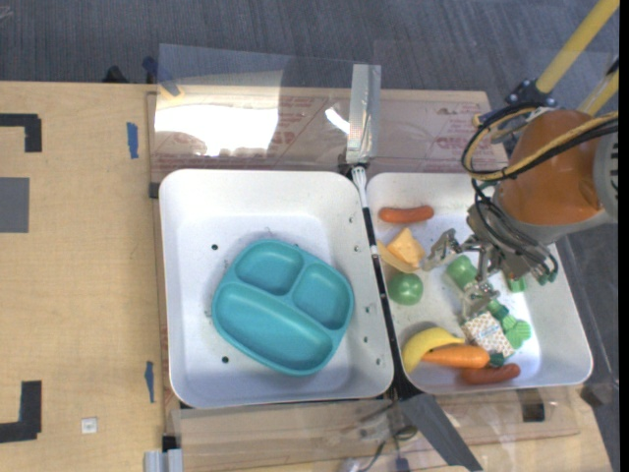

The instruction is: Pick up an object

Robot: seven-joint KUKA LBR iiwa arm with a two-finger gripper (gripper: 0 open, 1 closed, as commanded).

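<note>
While the arm [550, 170] reaches in from the right edge of the frame, its orange band sits over the upper right part of the right bin [570, 347], and the gripper [479, 281] hangs below it among the toy food. Its metal fingers are tangled visually with the items beneath, so how far apart they stand cannot be told, and nothing can be seen caught between them. Just beside the gripper lies a green piece [460, 269], and lower right of it a small green-and-white patterned item [496, 332], partly under the metal parts.

Toward the upper left of that bin a red sausage [406, 214] lies flat, well apart from the gripper. Below it sits a yellow-orange cheese wedge [402, 252], touching or nearly touching the bin's left wall, and just under that a round green ball-like fruit [404, 287]. Along the lower edge of the bin a banana [425, 342] curves beside an orange carrot [457, 357], with a second reddish sausage [493, 373] just beneath the carrot.

The left bin [187, 224] fills the middle of the frame and holds a teal divided plate [283, 306], tilted slightly, its three compartments bare. Both bins rest on a pale wooden bench [69, 293], with a clear plastic sheet [256, 101] standing behind them at the top
</note>
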